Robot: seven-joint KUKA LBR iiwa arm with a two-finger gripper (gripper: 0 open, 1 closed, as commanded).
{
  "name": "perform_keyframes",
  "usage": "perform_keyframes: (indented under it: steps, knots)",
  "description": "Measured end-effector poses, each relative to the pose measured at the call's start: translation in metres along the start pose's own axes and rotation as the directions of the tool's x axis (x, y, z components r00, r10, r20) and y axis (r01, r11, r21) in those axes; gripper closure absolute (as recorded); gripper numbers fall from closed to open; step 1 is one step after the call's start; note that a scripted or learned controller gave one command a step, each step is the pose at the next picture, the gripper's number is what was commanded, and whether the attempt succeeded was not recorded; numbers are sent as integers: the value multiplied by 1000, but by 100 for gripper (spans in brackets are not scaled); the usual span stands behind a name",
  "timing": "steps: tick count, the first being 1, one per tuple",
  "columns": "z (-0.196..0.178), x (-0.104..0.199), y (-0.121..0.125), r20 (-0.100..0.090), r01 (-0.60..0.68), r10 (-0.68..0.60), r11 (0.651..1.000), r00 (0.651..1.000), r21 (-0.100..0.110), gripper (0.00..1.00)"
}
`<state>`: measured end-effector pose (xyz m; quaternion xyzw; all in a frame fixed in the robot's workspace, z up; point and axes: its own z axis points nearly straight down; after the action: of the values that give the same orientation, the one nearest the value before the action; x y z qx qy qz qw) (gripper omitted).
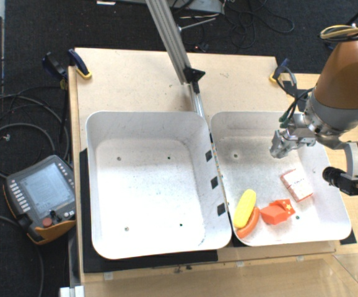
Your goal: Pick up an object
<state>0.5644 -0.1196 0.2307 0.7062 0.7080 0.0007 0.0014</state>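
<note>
Far left, off the worktop [135, 85]: teach pendant [41, 197] on the floor, cables around it. Not relevant.

Left bin [104, 135]: white, shallow, nothing in it that I can pick. Skip.

Right bin [247, 129]: all candidates sit here, clustered at the near edge. Yellow banana-like piece [245, 206] lies tilted, resting against an orange piece [248, 224] tucked under and beside it. Just right of those, a red block [276, 212], touching or nearly touching the orange piece; can't tell which. Further right and a bit up, a pink-and-white box [296, 185], apart from the others.

My gripper [282, 145] hangs over the right bin's far half, above and a little left of the pink-and-white box, well clear of the yellow/orange pair. Nothing between its tips. Open or closed: cannot tell, the end is a blurry metallic lump from this angle.

Doing the step well, my call: go for the pink-and-white box. It is nearest and isolated, so there is less chance of nudging neighbours. Move over it toward the near side, line up across its narrower side, descend straight. The banana and orange piece are stacked and rounded, likely to slip. The red block is too crowded by the orange piece on one side.

Hard to make out: gripper height above the bin floor, unclear from this slanted view. The orange piece is mostly hidden under the yellow one. My arm is cut off at the right edge. The box's print is unreadable.
</note>
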Motion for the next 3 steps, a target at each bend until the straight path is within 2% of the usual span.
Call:
perform_keyframes:
  steps: [1, 3]
  knots:
    - [-11, 51, 16, -2, 5, -5, 1000, 1000, 0, 100]
    - [5, 159, 46, -3, 6, -6, 1000, 1000, 1, 100]
